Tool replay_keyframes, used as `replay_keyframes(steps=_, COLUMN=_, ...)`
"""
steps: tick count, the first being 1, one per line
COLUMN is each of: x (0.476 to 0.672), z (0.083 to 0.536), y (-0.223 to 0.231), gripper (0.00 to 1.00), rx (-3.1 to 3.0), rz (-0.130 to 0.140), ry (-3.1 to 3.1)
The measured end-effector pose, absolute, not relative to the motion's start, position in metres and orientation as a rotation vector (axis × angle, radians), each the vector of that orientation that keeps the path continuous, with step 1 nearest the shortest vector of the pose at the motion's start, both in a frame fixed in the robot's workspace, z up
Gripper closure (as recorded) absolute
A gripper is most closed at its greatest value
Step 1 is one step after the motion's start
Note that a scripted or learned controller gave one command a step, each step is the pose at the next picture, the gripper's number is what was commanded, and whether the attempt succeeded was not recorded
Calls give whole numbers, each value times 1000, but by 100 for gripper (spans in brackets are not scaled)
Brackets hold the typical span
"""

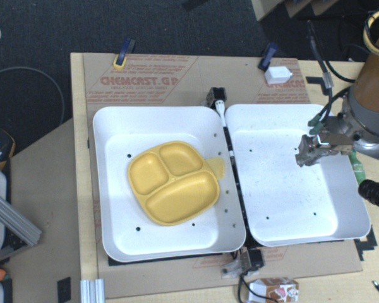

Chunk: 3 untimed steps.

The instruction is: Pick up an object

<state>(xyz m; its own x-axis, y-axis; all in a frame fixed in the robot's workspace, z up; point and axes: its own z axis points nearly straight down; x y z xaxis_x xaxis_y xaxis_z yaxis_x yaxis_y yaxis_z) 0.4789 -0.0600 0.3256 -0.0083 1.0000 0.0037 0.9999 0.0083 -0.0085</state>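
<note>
The worktop (177, 81) carries two shallow white bins side by side, and from where I stand the whole job hangs on getting from one to the other. The left bin (107, 169) holds the only thing worth picking: a yellow divided plate (172, 180), lying flat and a little skewed near the bin's middle, three compartments up, with a small yellow tab poking out toward the divider. The right bin (284, 207) has bare speckled floor under the arm (366, 106), which comes in from the right and hangs over that bin's right half. The gripper (309, 150) sits low over the floor there, well apart from the plate; I cannot tell how its fingers stand, and I see nothing in them. To do this well, I reckon it should cross the divider, come down over the plate's raised rim or the tab, and close there, since the smooth broad face offers no purchase.
</note>
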Motion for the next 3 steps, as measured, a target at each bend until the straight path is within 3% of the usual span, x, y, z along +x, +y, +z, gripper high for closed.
replay_keyframes(steps=1, x=479, z=326, y=48, gripper=100, rx=-2203, rz=-1, ry=-2233)
replay_keyframes(steps=3, x=480, z=431, y=112, gripper=100, rx=-2219, rz=-10, ry=-2229)
